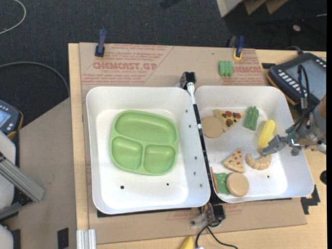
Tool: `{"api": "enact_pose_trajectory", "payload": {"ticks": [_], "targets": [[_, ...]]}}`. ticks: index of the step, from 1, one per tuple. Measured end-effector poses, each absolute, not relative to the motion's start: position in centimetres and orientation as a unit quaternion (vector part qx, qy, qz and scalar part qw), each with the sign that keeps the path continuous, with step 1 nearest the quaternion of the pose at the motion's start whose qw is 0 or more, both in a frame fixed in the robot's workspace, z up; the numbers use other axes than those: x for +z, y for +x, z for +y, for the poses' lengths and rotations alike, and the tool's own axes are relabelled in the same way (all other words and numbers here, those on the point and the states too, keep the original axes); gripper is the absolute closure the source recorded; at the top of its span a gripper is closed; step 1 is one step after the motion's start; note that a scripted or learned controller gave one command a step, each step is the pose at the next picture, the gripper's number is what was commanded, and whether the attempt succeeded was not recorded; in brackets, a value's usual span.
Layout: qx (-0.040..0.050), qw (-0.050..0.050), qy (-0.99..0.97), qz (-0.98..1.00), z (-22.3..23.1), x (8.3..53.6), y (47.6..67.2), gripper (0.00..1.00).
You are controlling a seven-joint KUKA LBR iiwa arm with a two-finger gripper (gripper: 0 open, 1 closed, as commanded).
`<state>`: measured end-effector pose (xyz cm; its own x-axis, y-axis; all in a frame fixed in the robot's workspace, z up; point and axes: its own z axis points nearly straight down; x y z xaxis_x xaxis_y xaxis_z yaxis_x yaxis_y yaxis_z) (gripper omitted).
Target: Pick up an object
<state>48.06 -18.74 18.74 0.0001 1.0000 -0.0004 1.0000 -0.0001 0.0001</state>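
From the overhead camera, the pincer [267, 148] hangs low in the right bin [295, 188], its tip between a smooth yellow banana [266, 132] and a pale ridged croissant [258, 162]. I cannot tell how it is set. Crowded, slick plastic food could slide away or get nudged aside instead of gripped.

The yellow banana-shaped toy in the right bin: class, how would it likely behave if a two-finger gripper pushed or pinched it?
The yellow toy looks rounded and elongated, so it would probably roll sideways if pushed. Its smooth, glossy-looking skin may slip between fingers. It appears to be small moulded play food, so likely stiff and light. The gripper sits just beside its lower end.
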Motion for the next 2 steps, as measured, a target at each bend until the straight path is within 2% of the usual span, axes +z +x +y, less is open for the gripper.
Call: {"api": "enact_pose_trajectory", "payload": {"ticks": [1,2], "targets": [[0.0028,0.002,0.707,0.708,-14.1,8.4,48.2,0.0],[0.005,0.005,0.707,0.707,-14.2,10.0,48.4,1.0]]}}
